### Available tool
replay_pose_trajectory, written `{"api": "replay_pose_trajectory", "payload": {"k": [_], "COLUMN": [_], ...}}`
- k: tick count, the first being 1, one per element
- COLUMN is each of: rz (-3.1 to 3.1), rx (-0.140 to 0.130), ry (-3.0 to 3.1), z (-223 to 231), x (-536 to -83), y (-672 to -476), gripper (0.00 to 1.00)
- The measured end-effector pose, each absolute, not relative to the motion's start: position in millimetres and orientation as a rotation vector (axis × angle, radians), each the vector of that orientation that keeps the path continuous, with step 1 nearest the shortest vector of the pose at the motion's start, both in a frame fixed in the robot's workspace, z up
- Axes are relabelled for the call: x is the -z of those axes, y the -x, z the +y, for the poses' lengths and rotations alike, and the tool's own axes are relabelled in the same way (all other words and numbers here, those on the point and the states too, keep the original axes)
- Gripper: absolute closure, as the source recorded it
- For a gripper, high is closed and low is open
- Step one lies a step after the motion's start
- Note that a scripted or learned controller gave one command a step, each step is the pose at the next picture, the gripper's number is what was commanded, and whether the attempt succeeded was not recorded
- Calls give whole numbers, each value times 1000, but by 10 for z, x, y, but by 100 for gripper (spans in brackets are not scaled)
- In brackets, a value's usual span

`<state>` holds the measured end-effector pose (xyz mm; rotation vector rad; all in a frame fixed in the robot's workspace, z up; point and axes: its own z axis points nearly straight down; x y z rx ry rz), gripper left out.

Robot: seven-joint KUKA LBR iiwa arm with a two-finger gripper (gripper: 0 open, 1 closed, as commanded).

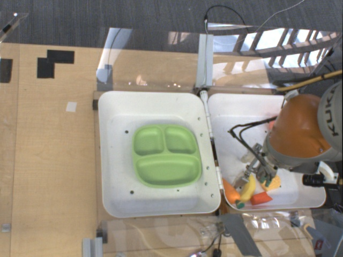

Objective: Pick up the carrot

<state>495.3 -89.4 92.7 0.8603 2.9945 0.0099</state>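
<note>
The carrot (231, 191) is orange and lies at the front left corner of the right bin (230, 116), beside a yellow banana (247, 188). My gripper (257, 171) hangs low over the bin's front part, just right of and above the banana, a short way from the carrot. The arm's orange band (297, 125) covers the bin's right side. Nothing is visibly held between the fingers.
A red-orange toy (261, 198) and a yellow piece (273, 183) lie next to the banana near the front wall. The left bin (118, 143) holds a green divided plate (166, 155). A black cable (241, 135) loops over the right bin.
</note>
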Motion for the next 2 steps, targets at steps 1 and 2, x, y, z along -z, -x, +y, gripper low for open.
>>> {"api": "replay_pose_trajectory", "payload": {"k": [1, 2], "rz": [2777, 2834], "rx": [-7, -9], "ry": [-1451, -1308], "z": [-937, -912], "x": [-906, -912], "y": [-4931, -4934], "gripper": [0, 0]}}
